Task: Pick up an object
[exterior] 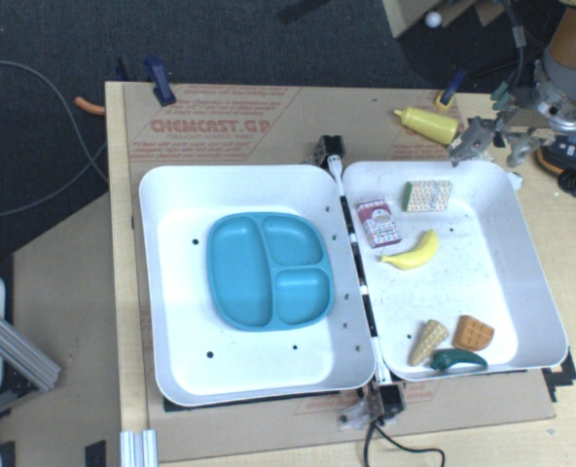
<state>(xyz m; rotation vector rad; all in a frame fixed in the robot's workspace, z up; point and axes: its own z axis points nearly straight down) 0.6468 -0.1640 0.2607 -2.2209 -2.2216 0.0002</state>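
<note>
- you see the arm coming in at the top right corner, with its wrist angled down and to the left toward the far edge of the right bin.
- the gripper hangs over the bench just outside that bin's far right corner, near the yellow bottle lying on the bench.
- its fingers look slightly spread, with nothing between them.
- in the right bin you have a checked packet and a small red box near the far side, and a banana just below them.
- at the near edge sit a cone, a waffle and a dark green piece, close together.
- the left bin holds a blue divided plate.
</note>
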